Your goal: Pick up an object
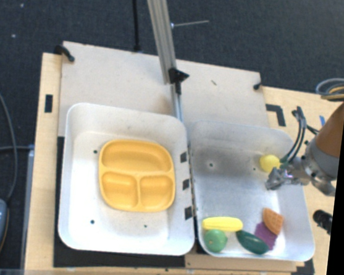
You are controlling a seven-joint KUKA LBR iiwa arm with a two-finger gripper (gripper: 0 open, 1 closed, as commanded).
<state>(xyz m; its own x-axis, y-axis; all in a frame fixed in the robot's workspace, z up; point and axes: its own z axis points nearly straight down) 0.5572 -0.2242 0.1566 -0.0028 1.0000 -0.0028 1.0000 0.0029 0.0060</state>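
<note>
1. The table point(240, 92) carries two shallow white bins side by side: the left bin point(86, 123) and the right bin point(234, 141).
2. A yellow divided tray point(136, 174) with three compartments lies flat in the middle of the left bin.
3. The arm point(328, 143) reaches in from the right, over the right bin's far right part.
4. Its gripper point(277, 178) hangs low over the bin floor, just beside a small yellow ball point(269, 162) and on the near side of it.
5. Whether the jaws are wide, narrow or touching the ball, I cannot tell; the metal tips blur together, and nothing is plainly seen between them.
6. Along the right bin's near edge lie a yellow banana-shaped piece point(222, 223), a green round piece point(215, 238) just below it, and a dark green piece point(251, 242) to the right.
7. A purple piece point(265, 233) and an orange piece point(272, 220) sit close together near the bin's right corner.
8. An aluminium post point(162, 30) slants up from between the bins.
</note>
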